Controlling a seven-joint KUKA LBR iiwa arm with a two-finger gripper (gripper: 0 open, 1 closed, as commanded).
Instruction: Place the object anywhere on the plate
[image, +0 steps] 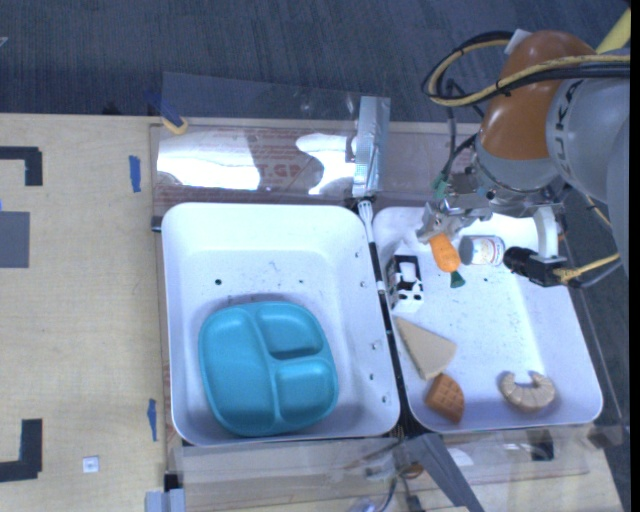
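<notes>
A blue divided plate (268, 368) lies in the left bin (190, 240), toward its front. My gripper (445, 228) hangs over the back left part of the right bin (560, 330). It is shut on the top end of a small orange carrot (446, 253). The carrot's green tip points down toward the bin floor. Gripper and carrot are well to the right of the plate, beyond the wall between the bins.
In the right bin lie a tan wedge (426, 346), an orange-brown roll (445, 397) and a pale curved piece (527, 390) near the front. A small silver cylinder (483, 250) sits beside the carrot. A black-and-white tag (405, 277) is by the dividing wall.
</notes>
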